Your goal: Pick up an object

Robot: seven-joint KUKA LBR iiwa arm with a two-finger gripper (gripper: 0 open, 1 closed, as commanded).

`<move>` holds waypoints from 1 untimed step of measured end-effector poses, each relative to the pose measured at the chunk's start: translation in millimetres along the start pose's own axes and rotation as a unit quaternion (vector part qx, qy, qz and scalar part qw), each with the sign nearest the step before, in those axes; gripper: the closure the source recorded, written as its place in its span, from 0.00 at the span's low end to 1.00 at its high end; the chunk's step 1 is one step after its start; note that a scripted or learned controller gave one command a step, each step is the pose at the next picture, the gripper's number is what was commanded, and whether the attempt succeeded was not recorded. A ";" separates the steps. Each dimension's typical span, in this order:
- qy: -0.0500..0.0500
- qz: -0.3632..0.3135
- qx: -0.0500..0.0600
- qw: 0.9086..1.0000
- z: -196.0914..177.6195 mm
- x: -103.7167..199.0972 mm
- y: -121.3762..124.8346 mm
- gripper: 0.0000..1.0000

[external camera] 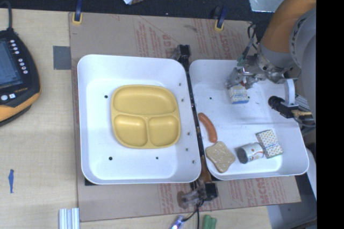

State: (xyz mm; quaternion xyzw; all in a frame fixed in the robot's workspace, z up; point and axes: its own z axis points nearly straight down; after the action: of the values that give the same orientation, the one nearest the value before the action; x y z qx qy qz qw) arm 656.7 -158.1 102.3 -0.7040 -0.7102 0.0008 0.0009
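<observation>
White bins sit side by side on a cardboard sheet (140, 40) over the desk (43, 158).

Camera view, findings:
- Left bin (91, 115) carries one yellow divided plate (145, 115), centred, well apart from the arm.
- Right bin (215, 88) carries a sausage (207, 127) near its left wall, a tan toast-shaped piece (220, 156) at lower left, and a small can (251, 152) just beside a patterned block (269, 143) at lower right.
- The gripper (243, 81) hangs over the upper middle of the right bin, directly above a small box (238, 95) with a blue-and-white face. Whether the gripper is clenched or released cannot be told, nor whether it touches the box.

Assessment: the step in hand looks like the approach or grasp on the small box. The next move calls for a confirmed closure on it, then a straight lift.

Clearances: the box stands apart from the other items, with bare bin floor on all sides. The upper bin wall is the nearest edge. Risk of striking neighbours appears low.
</observation>
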 end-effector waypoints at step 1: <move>0.000 0.003 -0.001 1.000 -67.0 49.7 0.3 1.00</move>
State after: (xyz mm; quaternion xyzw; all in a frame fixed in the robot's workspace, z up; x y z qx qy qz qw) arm 656.7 -108.4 169.2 -0.7058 -0.7085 0.0001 0.0007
